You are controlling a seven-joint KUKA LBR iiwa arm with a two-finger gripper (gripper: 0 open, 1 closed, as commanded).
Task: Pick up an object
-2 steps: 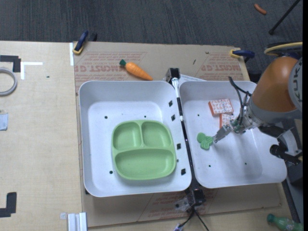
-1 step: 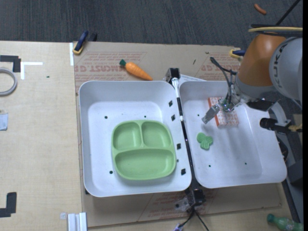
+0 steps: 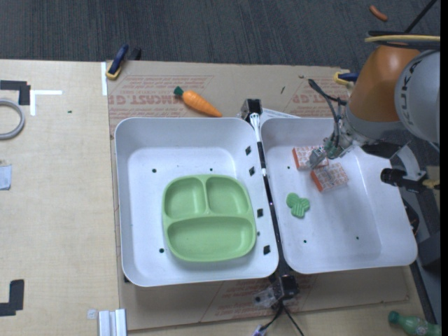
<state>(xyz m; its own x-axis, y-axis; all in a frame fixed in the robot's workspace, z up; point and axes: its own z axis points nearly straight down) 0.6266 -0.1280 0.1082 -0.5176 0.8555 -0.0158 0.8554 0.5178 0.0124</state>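
Green toy: nearest us in the right bin, lying flat near the bin's left wall, well apart from the tool and lower in the view.

Divided green plate: sits in the left bin, out of the arm's way.

Red-and-white packets: one lies just below the tool, the other just to its left; the two seem to be touching or nearly so.

Tool: down low in the right bin, right over the gap between the two packets; I cannot tell whether it is spread or closed, or whether it has anything in it.

Risk, as I judge it: the packets look thin and flat, so the tool could slide over them or close on air; coming down at the seam, it might nudge both apart and lift neither.

Second risk: a pinched corner could slip out on the way up.

Carrot: far side, on the worktop beyond the bins.
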